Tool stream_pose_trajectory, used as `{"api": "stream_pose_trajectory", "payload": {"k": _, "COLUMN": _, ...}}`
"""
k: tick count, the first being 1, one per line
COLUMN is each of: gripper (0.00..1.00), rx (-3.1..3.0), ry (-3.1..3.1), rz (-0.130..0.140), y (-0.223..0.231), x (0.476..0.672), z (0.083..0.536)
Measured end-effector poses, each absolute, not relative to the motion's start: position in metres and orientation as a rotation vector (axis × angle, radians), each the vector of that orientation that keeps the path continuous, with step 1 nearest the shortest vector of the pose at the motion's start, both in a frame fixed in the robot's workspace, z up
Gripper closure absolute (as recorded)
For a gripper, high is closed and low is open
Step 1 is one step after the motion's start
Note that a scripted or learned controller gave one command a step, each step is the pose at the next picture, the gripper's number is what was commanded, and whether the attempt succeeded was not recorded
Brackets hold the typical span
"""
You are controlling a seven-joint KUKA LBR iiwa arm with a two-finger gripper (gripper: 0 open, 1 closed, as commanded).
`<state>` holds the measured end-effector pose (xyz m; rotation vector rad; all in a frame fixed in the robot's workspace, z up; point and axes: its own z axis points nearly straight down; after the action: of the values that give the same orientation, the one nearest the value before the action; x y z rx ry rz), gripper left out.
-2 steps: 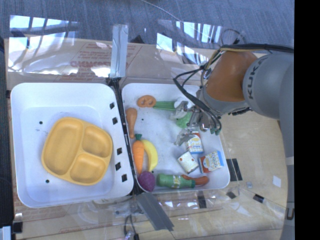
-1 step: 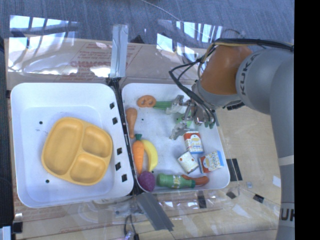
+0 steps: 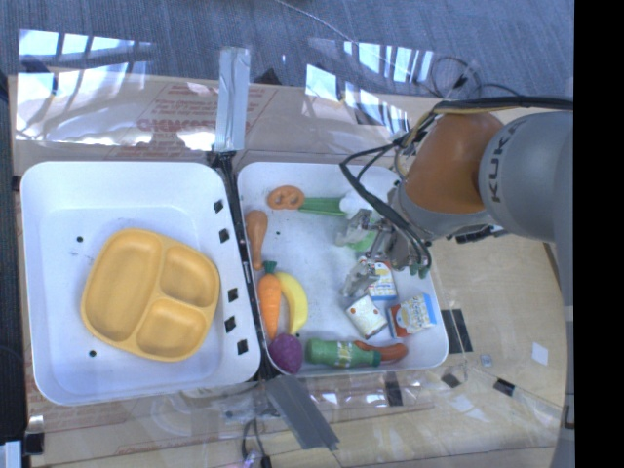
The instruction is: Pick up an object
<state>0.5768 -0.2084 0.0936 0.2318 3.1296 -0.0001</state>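
Observation:
My gripper [image 3: 356, 257] hangs low over the middle of the right bin [image 3: 322, 247]. It is open, with bare white bin floor between its two fingers [image 3: 353, 231]. A small blue and white carton [image 3: 383, 281] lies just right of the lower finger. Below that are a red and white carton [image 3: 368, 317] and another carton [image 3: 415, 313]. To the left of the gripper lie a banana [image 3: 295, 301], a carrot [image 3: 269, 303] and a drumstick [image 3: 255, 232]. Nothing is between the fingers.
A pretzel [image 3: 285, 198] and a green piece [image 3: 322, 204] lie at the right bin's far side. A purple fruit [image 3: 286, 352], a green bottle [image 3: 341, 353] and a red sausage [image 3: 391, 351] line its near wall. The left bin [image 3: 58, 213] holds a yellow divided plate [image 3: 149, 293].

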Motion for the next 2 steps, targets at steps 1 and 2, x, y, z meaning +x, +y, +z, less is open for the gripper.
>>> {"api": "stream_pose_trajectory", "payload": {"k": 1, "gripper": 1.0, "rx": 0.222, "ry": 3.126, "rz": -0.001, "y": -0.2069, "x": 0.5789, "z": 0.1051}}
{"api": "stream_pose_trajectory", "payload": {"k": 2, "gripper": 0.0, "rx": 0.221, "ry": 3.127, "rz": -0.001, "y": -0.2068, "x": 0.5788, "z": 0.1048}}
